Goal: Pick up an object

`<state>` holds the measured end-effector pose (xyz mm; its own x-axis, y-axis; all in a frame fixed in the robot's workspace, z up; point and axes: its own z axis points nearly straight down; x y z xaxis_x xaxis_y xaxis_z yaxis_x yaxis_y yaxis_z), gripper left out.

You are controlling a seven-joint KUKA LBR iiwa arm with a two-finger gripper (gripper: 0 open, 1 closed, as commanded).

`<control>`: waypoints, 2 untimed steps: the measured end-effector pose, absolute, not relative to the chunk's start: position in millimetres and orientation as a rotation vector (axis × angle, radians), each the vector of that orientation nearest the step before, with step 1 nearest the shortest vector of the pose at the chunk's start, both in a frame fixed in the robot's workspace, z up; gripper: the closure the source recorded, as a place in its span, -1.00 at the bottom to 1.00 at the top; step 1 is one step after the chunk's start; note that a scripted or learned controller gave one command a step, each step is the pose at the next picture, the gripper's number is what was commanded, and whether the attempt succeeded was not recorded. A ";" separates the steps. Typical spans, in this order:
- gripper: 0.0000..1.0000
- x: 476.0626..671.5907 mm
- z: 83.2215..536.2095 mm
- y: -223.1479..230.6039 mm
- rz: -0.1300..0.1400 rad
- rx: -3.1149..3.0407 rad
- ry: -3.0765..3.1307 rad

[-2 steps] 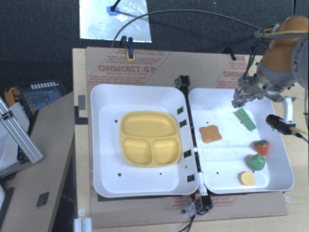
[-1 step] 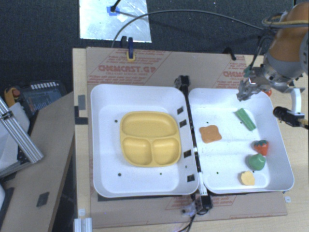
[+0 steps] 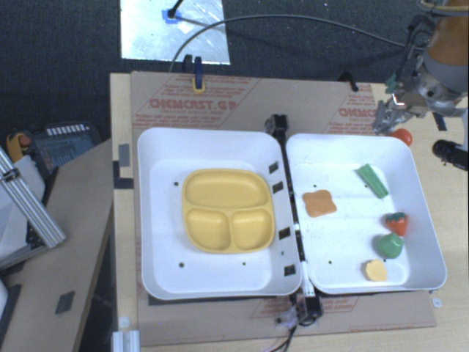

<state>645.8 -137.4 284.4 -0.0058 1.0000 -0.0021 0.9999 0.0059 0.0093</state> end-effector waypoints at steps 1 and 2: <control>1.00 638.4 285.7 -86.4 0.004 2.211 2.231; 1.00 622.4 265.0 -31.7 0.001 2.212 2.234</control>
<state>622.4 -31.7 265.0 -0.0096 1.0000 0.0018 1.0000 0.0096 -0.0013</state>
